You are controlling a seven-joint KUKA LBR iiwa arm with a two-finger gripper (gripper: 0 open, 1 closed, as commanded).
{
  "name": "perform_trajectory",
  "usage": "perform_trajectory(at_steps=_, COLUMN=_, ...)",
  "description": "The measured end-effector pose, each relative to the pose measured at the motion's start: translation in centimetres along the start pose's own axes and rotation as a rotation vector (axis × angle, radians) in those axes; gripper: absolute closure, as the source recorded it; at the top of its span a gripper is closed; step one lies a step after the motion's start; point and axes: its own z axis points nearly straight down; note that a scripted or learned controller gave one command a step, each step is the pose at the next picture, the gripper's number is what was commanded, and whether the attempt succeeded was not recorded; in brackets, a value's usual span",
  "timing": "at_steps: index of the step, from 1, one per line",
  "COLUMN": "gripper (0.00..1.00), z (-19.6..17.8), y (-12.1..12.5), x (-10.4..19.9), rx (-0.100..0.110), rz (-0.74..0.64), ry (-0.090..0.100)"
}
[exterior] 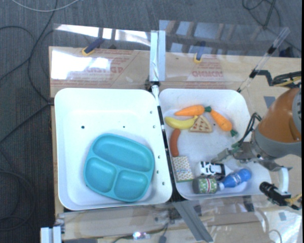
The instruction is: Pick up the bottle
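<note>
A small blue bottle lies on its side near the front edge of the right bin. Its paler end points left toward a green-labelled jar. My gripper reaches in from the right, below the orange band, and hangs just above and to the left of the bottle. I see nothing held in it. The grey wrist hides part of the bin's right side.
The right bin also holds two carrots, a banana, a pizza-slice toy, a sausage, a speckled sponge and a black-and-white toy. A teal divided plate lies in the left bin.
</note>
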Motion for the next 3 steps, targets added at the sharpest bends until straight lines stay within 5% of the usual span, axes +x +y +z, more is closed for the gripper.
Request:
perform_trajectory(at_steps=1, gripper=0.00, z=-0.1, y=0.1, x=-0.4, rx=0.004, rz=-0.035, ry=0.009)
perform_trajectory(at_steps=2, gripper=0.00, z=0.1, y=3.2, x=0.5, rx=0.000, rz=0.081, ry=-0.004)
perform_trajectory(at_steps=3, gripper=0.00, z=-0.1, y=0.2, x=1.3, rx=-0.011, rz=-0.238, ry=-0.011)
